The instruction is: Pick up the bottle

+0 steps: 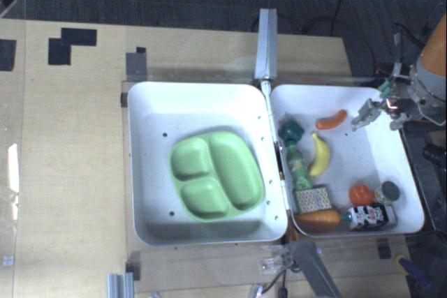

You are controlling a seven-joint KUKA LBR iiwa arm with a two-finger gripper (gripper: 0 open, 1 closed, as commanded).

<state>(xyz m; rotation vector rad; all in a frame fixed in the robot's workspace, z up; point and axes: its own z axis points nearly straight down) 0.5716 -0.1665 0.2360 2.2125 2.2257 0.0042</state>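
Setting: a wooden bench (70,150) seen from above at a slant, bearing two shallow white bins side by side, with dark carpet beyond its far edge.
Left bin (150,150): holds a pale green divided tray (216,173) with three compartments, lying roughly at the bin's middle.
Right bin (391,157): holds all the small items, most of them along its left wall and near edge.
Bottle (296,162): a green bottle lying on its side against the left wall of the right bin, running far to near, its dark green cap end (290,130) at the far end.
Banana (320,154): yellow, just right of the bottle, close beside it.
Sausage (331,120): an orange-red piece lying toward the far side of the right bin, beyond the banana.
Patterned block (312,199): a small speckled square at the near end of the bottle.
Carrot (318,218): orange, lying along the near edge of the right bin, just nearer than the block.
Right corner items: a red-orange round piece (361,194), a dark round piece (388,190) and a black and white carton (370,216), grouped at the near right.
Arm (433,66): enters from the right, orange band showing at the frame edge.
Gripper (377,112): over the far right part of the right bin, well apart from the bottle; its fingers are spread, with nothing between them.
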